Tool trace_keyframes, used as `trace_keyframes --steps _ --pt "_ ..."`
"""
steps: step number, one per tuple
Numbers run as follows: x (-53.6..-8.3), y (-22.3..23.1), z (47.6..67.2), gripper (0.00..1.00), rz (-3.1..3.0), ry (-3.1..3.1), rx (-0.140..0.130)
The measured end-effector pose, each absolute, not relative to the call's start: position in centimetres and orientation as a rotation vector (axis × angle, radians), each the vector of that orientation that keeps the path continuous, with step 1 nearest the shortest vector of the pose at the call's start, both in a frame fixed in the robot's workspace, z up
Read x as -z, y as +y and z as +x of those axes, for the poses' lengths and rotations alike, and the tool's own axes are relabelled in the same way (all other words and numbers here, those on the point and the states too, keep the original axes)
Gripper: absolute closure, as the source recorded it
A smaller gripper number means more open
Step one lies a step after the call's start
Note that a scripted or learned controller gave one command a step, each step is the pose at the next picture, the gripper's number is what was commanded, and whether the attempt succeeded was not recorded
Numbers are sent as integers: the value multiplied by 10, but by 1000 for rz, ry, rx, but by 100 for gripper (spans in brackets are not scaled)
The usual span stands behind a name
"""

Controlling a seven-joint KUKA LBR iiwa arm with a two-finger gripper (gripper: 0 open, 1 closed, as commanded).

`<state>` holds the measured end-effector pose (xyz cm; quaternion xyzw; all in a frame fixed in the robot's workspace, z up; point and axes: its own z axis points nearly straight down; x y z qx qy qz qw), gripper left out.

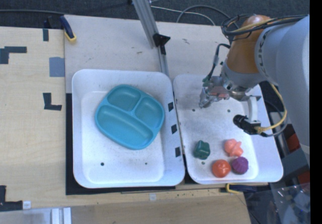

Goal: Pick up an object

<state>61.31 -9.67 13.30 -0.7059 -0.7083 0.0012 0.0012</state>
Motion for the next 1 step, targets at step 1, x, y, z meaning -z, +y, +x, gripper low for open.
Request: trace_keyframes --steps 1 --pt "-179 -92 621 100 -2220 -2226 3"
